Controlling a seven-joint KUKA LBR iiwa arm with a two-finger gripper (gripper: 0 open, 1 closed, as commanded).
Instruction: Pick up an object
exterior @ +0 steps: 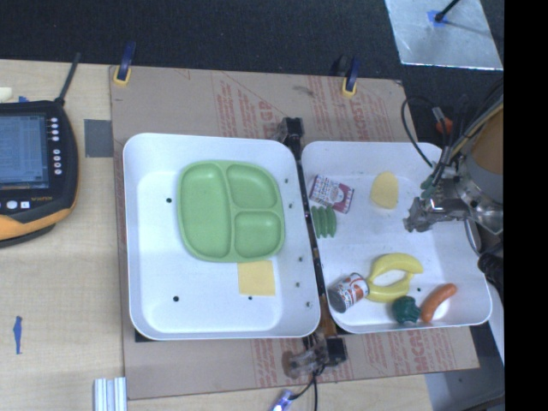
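My gripper (421, 214) hangs over the right side of the right bin (368, 234), with nothing visibly in it. A pale yellow lump (385, 190) lies just to its left. A red and white packet (331, 193) and a green bean pod (324, 221) sit by the bin's left wall. Along the near edge lie a small can (349, 291), a yellow banana-shaped toy (394, 276), a green broccoli piece (407, 310) and an orange sausage (438, 300). The left bin (154, 272) holds a green divided plate (231, 210) and a yellow cheese slice (257, 277).
A teach pendant (30, 174) rests on the bench at far left. Two clamps (124, 63) (347, 75) grip the cardboard sheet's far edge. Cables (428, 135) trail near the arm at the right bin's far right corner.
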